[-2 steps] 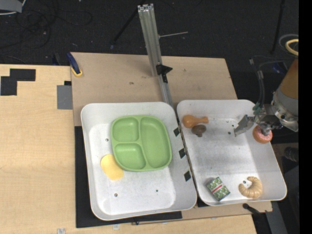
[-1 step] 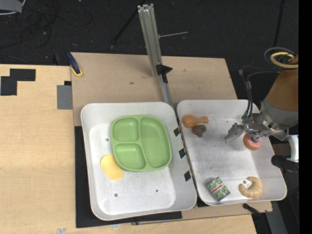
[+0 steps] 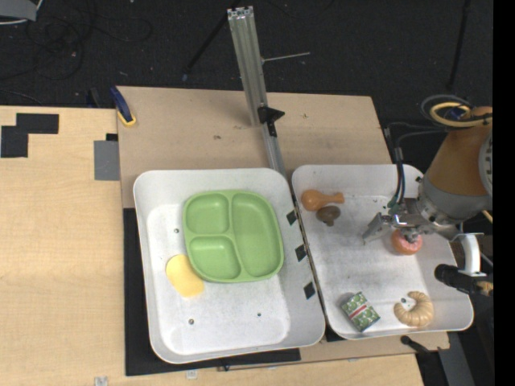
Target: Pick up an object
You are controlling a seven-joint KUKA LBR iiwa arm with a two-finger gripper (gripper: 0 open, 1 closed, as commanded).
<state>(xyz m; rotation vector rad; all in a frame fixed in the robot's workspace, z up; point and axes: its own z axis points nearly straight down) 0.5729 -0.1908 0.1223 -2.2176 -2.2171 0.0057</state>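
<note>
While the fingers (image 3: 392,230) hang spread, the pink ball (image 3: 406,242) lies just beside them.

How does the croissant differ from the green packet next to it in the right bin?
The croissant is tan, curved and rounded; the packet is green, boxy and printed. The croissant lies nearer the bin's right edge, the packet further left. Both lie loose at the near end of the right bin, apart from the hand.

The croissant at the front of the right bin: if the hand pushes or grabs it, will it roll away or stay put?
The croissant is curved and lies flat, so it would likely slide or pivot rather than roll. It looks like a light toy, so a nudge could send it against the bin wall close beside it. Its tapered ends may slip; gripping across the thick middle seems safer.
</note>
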